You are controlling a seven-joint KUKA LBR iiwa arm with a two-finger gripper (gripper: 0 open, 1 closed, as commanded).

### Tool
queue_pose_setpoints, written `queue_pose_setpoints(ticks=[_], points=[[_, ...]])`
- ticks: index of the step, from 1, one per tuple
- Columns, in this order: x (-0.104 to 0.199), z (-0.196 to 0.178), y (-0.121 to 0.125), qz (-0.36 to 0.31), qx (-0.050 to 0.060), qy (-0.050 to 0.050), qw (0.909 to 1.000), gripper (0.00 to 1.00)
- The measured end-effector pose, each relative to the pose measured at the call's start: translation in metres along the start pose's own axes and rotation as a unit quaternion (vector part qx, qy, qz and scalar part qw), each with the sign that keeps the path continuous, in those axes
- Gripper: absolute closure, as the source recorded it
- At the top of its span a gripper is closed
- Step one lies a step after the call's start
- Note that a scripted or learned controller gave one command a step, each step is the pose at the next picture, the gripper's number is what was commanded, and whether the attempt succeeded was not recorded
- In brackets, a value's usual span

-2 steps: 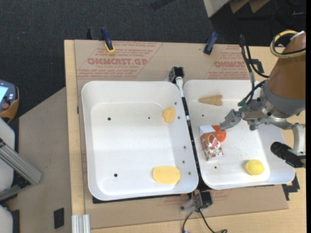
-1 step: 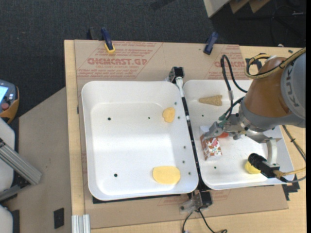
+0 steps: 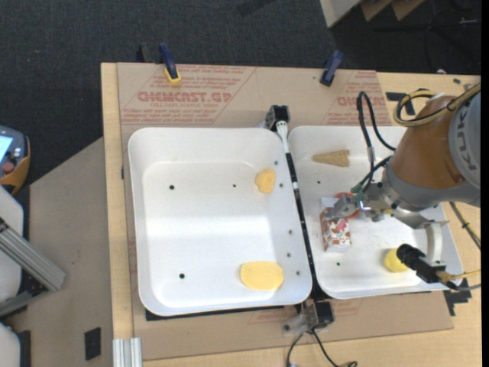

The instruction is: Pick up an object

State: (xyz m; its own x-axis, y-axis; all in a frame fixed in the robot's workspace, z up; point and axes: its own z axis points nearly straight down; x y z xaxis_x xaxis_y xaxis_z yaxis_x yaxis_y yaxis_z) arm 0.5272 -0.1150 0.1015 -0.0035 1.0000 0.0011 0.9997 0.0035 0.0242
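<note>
Camera view, red-white packet [image 3: 336, 228] just below end effector [image 3: 353, 202]

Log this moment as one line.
arm: over right bin | gripper: at red-white packet | right bin also: tan wedge, yellow piece | left bin: two yellow pieces

One fixed camera hangs above the desk [image 3: 229, 90], looking down at a slant and far enough back to take in both white bins, the left bin [image 3: 153, 228] and the right bin [image 3: 359, 277], whole. Dark floor runs along the top edge, and the arm [image 3: 435, 159] enters from the right side.
</note>
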Motion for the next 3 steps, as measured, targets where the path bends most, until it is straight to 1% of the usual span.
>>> queue_pose_setpoints(ticks=[1, 2, 3], points=[[-0.008, 0.002, -0.017, 0.002, -0.012, -0.001, 0.9999, 0.00], [-0.024, 0.004, 0.024, -0.002, 0.005, 0.003, 1.0000, 0.00], [-0.002, 0.004, 0.044, 0.003, 0.000, -0.007, 1.0000, 0.00]])
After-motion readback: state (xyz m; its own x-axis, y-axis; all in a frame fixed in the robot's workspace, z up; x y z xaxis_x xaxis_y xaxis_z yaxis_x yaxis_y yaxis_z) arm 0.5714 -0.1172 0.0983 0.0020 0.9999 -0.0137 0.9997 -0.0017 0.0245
